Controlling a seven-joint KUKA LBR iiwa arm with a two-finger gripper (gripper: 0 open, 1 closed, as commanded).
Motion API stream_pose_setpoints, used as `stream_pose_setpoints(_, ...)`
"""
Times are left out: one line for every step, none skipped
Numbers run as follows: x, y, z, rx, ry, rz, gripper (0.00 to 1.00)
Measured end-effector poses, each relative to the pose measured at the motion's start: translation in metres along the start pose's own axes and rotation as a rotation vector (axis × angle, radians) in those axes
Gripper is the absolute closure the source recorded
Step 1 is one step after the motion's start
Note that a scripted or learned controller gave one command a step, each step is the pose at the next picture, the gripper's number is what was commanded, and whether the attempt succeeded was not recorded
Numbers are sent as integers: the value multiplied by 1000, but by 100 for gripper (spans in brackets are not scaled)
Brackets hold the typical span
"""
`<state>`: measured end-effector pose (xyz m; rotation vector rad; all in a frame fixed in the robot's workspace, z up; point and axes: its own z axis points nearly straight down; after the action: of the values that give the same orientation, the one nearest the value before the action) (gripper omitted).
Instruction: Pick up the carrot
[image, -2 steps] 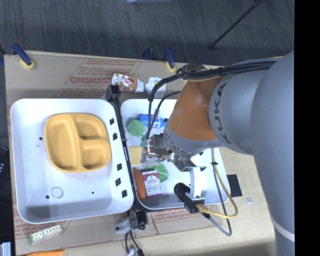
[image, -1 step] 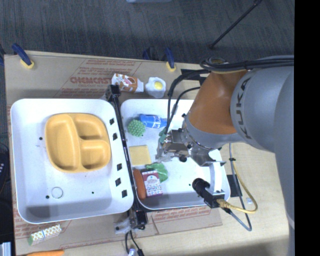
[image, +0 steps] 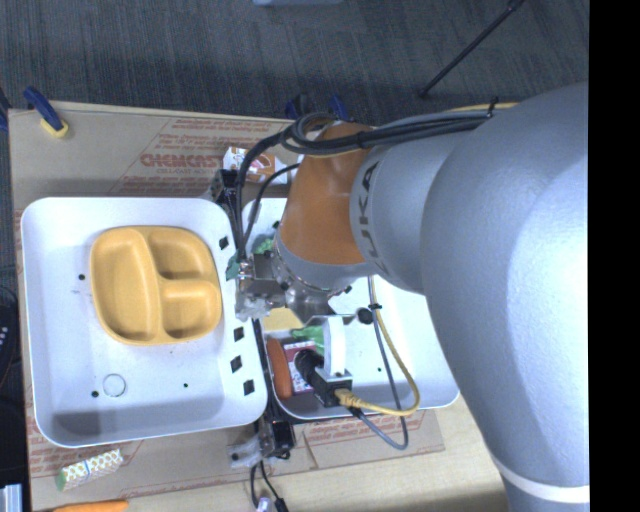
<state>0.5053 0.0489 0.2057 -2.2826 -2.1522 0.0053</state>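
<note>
While the arm (image: 400, 200) hangs low over the right bin (image: 440, 385), we judge ourselves in the reach-and-descend step. The carrot (image: 279, 372) lies at that bin's left edge, just beside the divider, an orange strip partly hidden under the wrist hardware. Next we must centre over it and close. Whether the fingers are spread or pressed together we cannot tell; the wrist hides them.
</note>
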Motion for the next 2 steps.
stream_pose_setpoints(32, -22, 15, 1, 0, -173, 100)
stream_pose_setpoints(-30, -27, 15, 1, -1, -158, 100)
